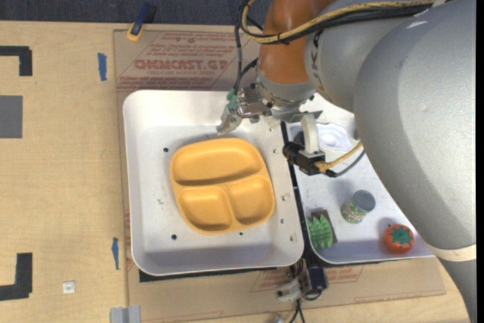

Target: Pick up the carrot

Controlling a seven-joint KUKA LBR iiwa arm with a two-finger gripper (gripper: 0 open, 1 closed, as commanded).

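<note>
My gripper [233, 116] hangs over the far edge of the left bin [144, 163], just beyond the rim of the yellow compartment plate [221, 183]. It points down and to the left, and nothing carrot-like shows at its tip. A small orange-red item with a green top [398, 237] lies in the near right corner of the right bin [363, 252], well away from the gripper. I cannot tell whether it is the carrot. The arm's wrist and body cover much of the right bin.
In the right bin lie a green ridged item [321, 230], a small can with a grey-blue lid [358, 206] and a white crumpled item [331, 137]. The plate fills the middle of the left bin. A yellow-and-blue clamp [141, 20] lies on the bench behind.
</note>
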